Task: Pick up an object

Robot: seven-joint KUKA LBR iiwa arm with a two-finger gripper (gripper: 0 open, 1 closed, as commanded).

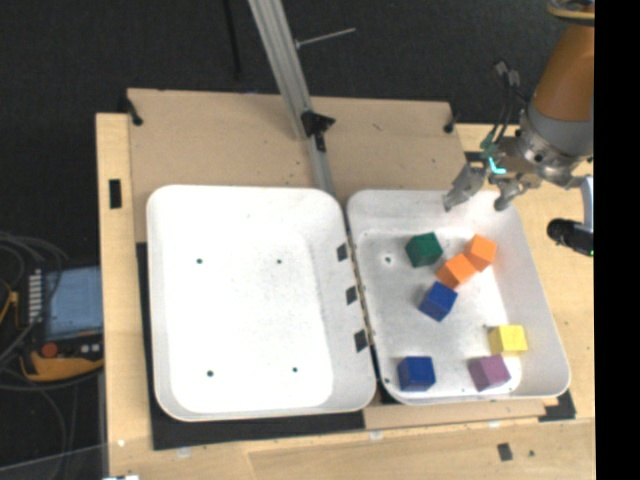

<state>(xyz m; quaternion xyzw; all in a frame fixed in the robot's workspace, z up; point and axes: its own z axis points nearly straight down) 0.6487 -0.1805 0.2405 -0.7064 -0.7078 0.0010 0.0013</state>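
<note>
1. Hovering above the far edge of the right bin (545, 298), the hand (483, 195) had its two fingers spread apart with nothing between them; one finger tip pointed down near the bin's back rim and the other sat just to its right.
2. No object had been lifted: every block lay on the floor of the right bin, so the pick appeared to be at its start, with approach, descent, closing and lifting all left to do.
3. Nearest the hand lay the green block (424, 249), with an orange block (481, 252) to its right and a second orange block (459, 270) touching that one at its lower left.
4. Just below those sat a blue block (437, 301), tilted relative to the bin walls.
5. Toward the near edge were another blue block (416, 372), a purple block (489, 372) and, just above the purple one, a yellow block (509, 340).
6. Which block the program meant to take could not be told from the view; the green one and the orange pair seemed the closest candidates.
7. Beside it, the left bin (170, 268) held no blocks, and both bins rested on the counter (115, 168).
8. Judged overall, the task stood undone, with the hand only positioned over the bin holding the objects.
</note>
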